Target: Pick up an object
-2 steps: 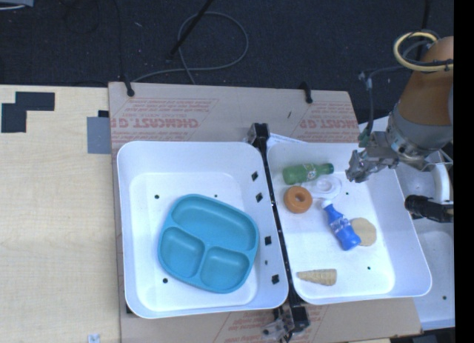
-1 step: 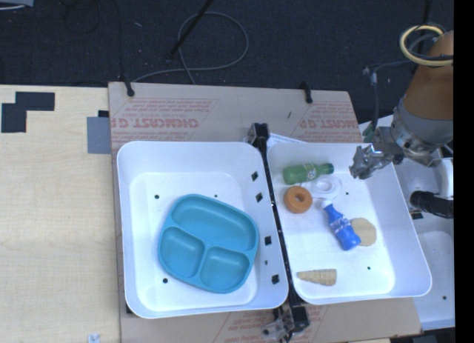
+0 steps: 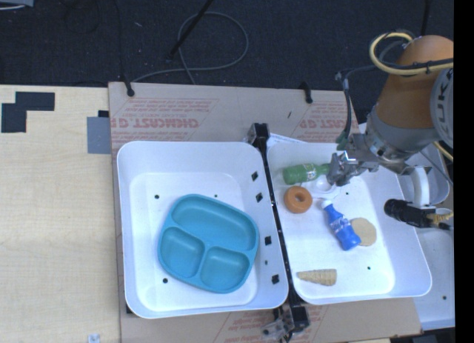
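Beside gripper [image 3: 339,172], green bottle [image 3: 305,173] lying crosswise

left bin [image 3: 137,164]: blue divided plate [image 3: 208,242] | cardboard sheet [image 3: 192,115] under bins | black cables [image 3: 215,30] behind surface [image 3: 52,223]

- A dark carpet [image 3: 222,23] spans twelve o'clock, with black cables [image 3: 215,34] looping on it.
- A pale wood bench [image 3: 52,230] fills nine o'clock.
- Printed cardboard [image 3: 222,115] lies at centre.
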`<control>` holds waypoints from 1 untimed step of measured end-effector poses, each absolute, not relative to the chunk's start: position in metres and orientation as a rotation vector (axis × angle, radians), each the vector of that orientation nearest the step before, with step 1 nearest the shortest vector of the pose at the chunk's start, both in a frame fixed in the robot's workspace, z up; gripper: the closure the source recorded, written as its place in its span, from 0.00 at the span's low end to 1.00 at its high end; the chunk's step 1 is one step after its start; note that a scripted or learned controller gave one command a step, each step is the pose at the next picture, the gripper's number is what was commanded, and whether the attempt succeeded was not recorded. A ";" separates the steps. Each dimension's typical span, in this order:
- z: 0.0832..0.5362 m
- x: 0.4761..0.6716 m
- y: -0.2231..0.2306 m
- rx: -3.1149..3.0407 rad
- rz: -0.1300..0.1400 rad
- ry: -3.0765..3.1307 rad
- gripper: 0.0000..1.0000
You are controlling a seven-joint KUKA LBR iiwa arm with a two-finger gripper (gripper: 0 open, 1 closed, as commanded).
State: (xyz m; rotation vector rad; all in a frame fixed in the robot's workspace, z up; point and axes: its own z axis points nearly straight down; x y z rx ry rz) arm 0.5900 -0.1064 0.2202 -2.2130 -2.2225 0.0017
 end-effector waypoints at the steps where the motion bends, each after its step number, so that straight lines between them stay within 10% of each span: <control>1: 0.221 0.579 -0.054 -2.213 0.002 -2.222 1.00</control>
